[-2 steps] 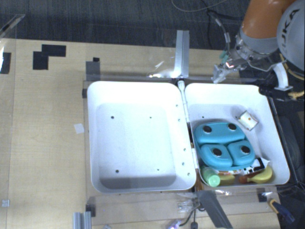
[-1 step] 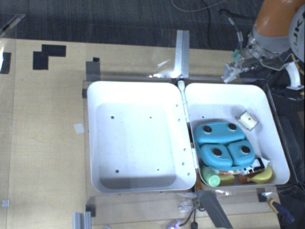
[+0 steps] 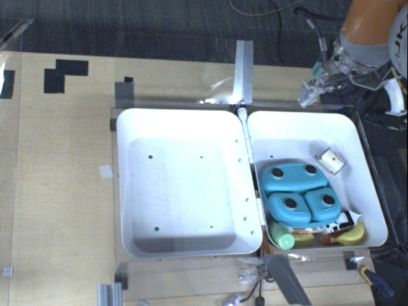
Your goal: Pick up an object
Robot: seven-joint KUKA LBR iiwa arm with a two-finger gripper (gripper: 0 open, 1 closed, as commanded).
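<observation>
In the right-hand shallow white plastic bin we see the candidates for picking, all gathered toward its near half. The largest is a turquoise moulded plastic piece with three rounded lobes, each lobe marked by a dark dot; it lies flat near the bin's middle and reaches toward the near wall. Just beyond it, toward the far right, a small white box-like object with a tan face lies tilted and apart from the turquoise piece. Along the near wall, partly tucked under the turquoise piece, we make out a green round-ended cylinder, a yellow curved banana-shaped item, and a reddish object between them that is too hidden to identify.

The left-hand shallow white plastic bin sits beside it, the two sharing a narrow metal divider that rises at the far edge. Both rest on a pale wood-grain tabletop with black tape marks at far left.

The grey arm with its orange band stands at upper right, beyond the right bin's far rim. Its gripper hangs outside the bin, over the tabletop's far edge, well apart from every object. We cannot tell from this view how the jaws stand, and nothing shows between them.
</observation>
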